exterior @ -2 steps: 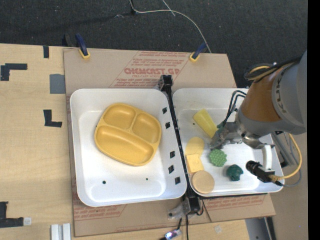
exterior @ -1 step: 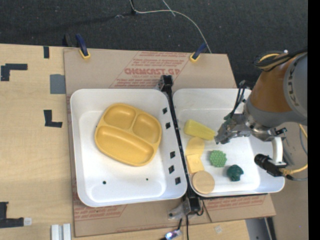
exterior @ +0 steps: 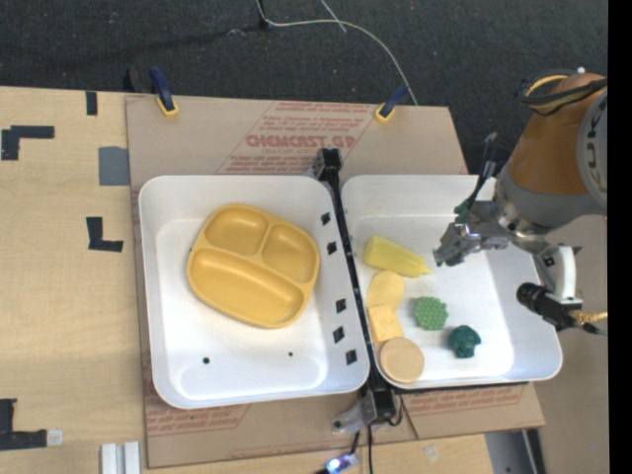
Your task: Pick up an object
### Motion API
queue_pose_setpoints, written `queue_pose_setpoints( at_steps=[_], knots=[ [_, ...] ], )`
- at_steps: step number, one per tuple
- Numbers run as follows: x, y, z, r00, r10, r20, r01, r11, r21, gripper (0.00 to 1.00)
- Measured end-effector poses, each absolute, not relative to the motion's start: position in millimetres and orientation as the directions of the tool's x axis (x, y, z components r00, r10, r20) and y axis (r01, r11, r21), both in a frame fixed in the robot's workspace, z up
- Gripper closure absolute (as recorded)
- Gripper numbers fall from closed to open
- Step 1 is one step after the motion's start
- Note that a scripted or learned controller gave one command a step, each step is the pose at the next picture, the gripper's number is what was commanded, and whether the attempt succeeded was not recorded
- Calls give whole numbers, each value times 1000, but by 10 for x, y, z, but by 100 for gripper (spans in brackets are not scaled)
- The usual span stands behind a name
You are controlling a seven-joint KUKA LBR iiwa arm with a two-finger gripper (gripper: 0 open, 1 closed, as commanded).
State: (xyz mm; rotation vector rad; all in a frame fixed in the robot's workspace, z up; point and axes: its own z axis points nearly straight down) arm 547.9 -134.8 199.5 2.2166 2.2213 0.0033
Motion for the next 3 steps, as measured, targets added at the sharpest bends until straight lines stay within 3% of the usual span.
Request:
queue_pose_setpoints(
  at_steps=[1,3],
  knots=[
    [5492,-1345,2527,-2,1000,-1,1000,2,5,100],
    [5818,-273,2240,-6,1000,0,1000,6,-2,100]
  ],
)
